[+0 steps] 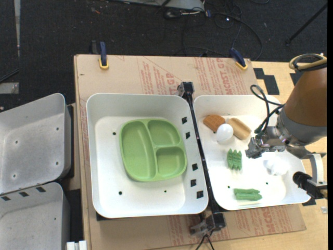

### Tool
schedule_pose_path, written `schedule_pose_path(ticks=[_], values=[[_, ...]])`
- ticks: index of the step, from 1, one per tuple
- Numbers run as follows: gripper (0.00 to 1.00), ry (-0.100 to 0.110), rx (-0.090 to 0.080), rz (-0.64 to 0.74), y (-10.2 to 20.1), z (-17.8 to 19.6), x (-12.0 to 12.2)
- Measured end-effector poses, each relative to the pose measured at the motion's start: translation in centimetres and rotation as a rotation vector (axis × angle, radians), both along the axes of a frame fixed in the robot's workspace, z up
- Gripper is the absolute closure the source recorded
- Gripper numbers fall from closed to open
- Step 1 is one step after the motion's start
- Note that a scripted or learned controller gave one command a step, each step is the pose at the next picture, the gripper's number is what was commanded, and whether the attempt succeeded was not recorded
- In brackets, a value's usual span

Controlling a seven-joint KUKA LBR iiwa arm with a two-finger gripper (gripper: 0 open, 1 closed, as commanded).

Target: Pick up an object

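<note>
The camera view looks down on two shallow white bins side by side on a cardboard-covered bench. The left bin (pixel 104 191) carries a green divided plate (pixel 153 150), lying flat near its middle. The right bin (pixel 223 199) holds the loose items: a brown block (pixel 214 122) and a tan block (pixel 240 128) near the far wall, with a white ball (pixel 225 133) sitting between and touching them; a ridged green piece (pixel 234 159) nearer the middle; a long green piece (pixel 246 194) close to the near wall; and a small white object (pixel 276 166) toward the right side. The arm (pixel 307 108) reaches in from the right, and the gripper (pixel 256 149) hangs low over the right bin, just beside the ridged green piece and near the small white object. Its tip is dark and partly hidden by the wrist and cables, so I cannot tell how it is set, and nothing can be seen caught in it. Every object appears to rest on the bin floor, so by my reading the pick is not yet made: the approach looks about done, while the grasp and the lift are left. The ridged green piece seems the likeliest target, though the small white object is about as near.
</note>
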State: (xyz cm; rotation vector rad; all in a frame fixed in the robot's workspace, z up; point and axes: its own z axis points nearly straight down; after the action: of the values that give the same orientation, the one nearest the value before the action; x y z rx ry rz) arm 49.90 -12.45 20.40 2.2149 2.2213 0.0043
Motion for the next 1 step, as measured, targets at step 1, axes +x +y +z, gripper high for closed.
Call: schedule_pose_path(ticks=[1], values=[[1.0,0.002,0.002,0.005,4.53,0.93,2.76]])
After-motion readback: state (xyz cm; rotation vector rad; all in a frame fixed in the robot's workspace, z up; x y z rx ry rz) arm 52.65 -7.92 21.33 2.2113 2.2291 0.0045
